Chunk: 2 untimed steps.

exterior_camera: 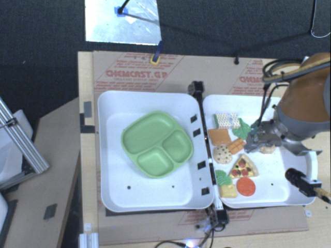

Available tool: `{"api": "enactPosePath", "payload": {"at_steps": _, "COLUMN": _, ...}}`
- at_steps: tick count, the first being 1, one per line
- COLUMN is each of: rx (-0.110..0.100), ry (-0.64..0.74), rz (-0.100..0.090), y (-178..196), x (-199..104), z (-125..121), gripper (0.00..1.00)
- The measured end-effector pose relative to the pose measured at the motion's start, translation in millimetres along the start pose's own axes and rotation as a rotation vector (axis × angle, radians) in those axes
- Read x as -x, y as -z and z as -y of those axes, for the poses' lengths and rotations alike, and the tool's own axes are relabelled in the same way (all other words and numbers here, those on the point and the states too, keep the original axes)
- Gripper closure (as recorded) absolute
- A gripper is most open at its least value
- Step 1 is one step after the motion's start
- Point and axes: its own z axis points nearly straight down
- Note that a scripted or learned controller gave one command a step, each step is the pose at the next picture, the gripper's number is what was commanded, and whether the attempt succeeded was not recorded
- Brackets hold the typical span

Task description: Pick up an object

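Observation:
My gripper [255,140] hangs low over the middle of the right bin [274,190], reaching in from the right. Just left of it lie a green leafy toy [241,129] and a small orange carrot-like piece [236,146]. A pale beige piece [267,149] shows directly under the gripper's right side. Further left are a speckled cracker [227,120], an orange toast slice [219,136] and a cookie [223,153]. Toward the front lie a pizza slice [244,167], a red tomato slice [246,186], a yellow piece [228,191] and a small green piece [222,177].
The left bin [111,185] holds a green divided plate [157,143]. A black divider with clips [204,149] runs between the two bins. The toys crowd the right bin's left half.

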Motion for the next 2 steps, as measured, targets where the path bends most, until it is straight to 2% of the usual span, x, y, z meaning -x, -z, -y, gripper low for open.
{"api": "enactPosePath", "payload": {"at_steps": 1, "rx": -0.001, "ry": 0.0, "rz": 0.0, "y": 2, "x": -6, "z": 12, "gripper": 1.0}}
{"api": "enactPosePath", "payload": {"at_steps": 2, "rx": 0.0, "ry": -0.002, "rz": 0.001, "y": 9, "x": 6, "z": 5, "gripper": 1.0}}
